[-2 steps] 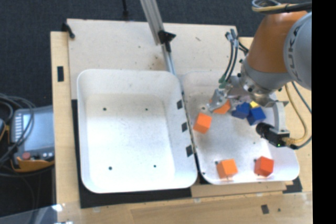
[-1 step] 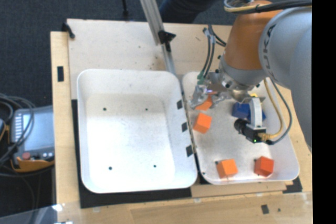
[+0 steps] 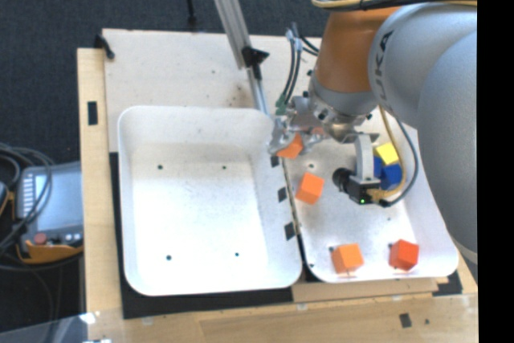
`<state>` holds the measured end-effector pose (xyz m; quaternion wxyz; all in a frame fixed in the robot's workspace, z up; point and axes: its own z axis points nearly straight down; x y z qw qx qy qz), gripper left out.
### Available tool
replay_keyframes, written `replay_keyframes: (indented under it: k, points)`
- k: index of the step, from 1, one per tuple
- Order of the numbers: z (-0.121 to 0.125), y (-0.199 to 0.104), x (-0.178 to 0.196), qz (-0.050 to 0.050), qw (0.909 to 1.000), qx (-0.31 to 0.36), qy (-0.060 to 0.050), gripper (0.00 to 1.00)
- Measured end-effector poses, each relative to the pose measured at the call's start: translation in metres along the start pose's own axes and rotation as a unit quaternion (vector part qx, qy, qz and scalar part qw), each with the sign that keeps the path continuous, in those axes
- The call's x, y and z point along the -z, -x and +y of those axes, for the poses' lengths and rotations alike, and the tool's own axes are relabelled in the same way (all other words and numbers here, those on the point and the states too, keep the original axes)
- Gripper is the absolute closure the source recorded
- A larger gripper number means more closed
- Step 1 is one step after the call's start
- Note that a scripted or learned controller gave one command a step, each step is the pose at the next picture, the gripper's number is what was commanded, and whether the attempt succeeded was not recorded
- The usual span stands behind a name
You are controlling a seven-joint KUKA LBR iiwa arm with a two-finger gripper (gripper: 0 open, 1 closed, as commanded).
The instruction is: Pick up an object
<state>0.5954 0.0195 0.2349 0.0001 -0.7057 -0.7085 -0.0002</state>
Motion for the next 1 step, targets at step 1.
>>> replay_keyframes:
  k: [1]
  points:
    - [0.0158, -0.0531, -0.0082, 0.000, 1.0000, 0.000, 0.000, 1.00]
